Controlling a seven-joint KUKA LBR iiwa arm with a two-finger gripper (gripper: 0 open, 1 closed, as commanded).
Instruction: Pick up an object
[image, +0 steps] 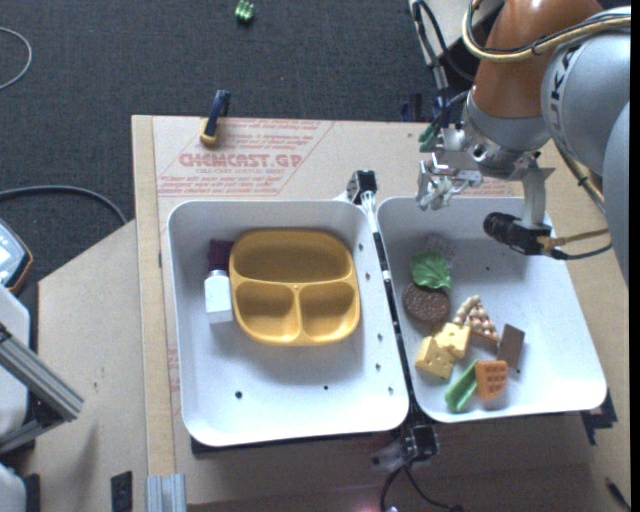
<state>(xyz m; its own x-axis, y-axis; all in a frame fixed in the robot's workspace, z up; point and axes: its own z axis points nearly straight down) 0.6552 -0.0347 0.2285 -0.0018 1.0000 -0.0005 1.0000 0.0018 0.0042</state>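
We see the hand (437, 192), fingers narrowly parted and holding nothing, poised over the right bin (560, 330) above a green leaf (431, 270).

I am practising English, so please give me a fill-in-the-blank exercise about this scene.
1. The yellow tray lies in the ____ bin.
2. The tray has ____ compartments.
3. The gripper hovers above the ____ bin's far edge.
4. The small white bottle stands on the tray's ____ side.

Missing words: left; three; right; left
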